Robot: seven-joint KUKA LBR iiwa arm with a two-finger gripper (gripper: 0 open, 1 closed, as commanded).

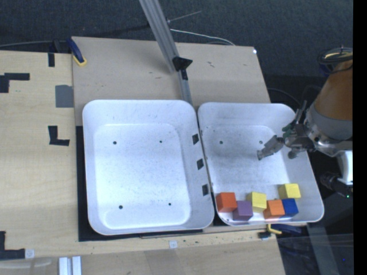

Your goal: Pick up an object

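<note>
Several small blocks lie along the near edge of the right bin (pixel 241 128): an orange one (pixel 226 201), a purple one (pixel 244 209), a yellow one (pixel 258 200), a second orange one (pixel 275 208), a blue one (pixel 289 207) and another yellow one (pixel 291 190). My gripper (pixel 267 150) hangs over the right side of this bin, pointing left, well behind the blocks. Nothing is between its fingers.
The left bin (pixel 137 165) sits beside the right one, their rims touching. A slanted metal bar (pixel 162 30) rises from the back of the bench to a black clamp (pixel 182 63). A blue and yellow tool (pixel 77 51) lies at the bench's far left.
</note>
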